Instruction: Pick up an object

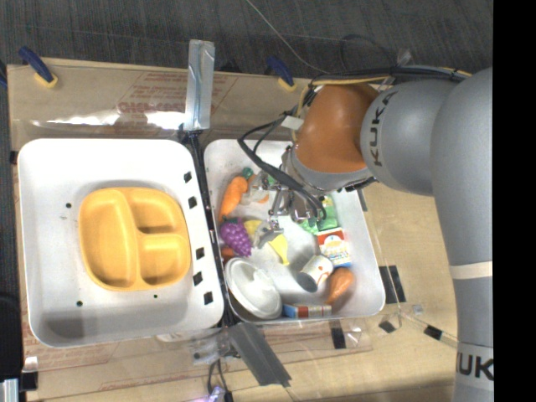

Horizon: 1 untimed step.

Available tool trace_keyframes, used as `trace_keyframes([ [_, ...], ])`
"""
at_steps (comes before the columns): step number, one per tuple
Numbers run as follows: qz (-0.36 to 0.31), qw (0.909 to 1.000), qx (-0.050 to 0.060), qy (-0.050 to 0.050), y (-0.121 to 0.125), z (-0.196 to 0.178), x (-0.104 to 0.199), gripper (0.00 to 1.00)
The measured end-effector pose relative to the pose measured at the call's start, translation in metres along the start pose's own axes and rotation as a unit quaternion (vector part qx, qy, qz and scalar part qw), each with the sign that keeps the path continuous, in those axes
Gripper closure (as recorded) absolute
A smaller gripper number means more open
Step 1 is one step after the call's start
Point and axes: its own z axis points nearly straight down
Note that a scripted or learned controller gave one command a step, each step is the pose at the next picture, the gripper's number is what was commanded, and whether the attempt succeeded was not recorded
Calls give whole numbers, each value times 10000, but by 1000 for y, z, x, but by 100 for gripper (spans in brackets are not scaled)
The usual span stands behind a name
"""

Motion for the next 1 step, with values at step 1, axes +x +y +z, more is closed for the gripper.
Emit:
trace_keyframes([
  [1,-1019,9948,37,-11,-9,-2,-57,0],
])
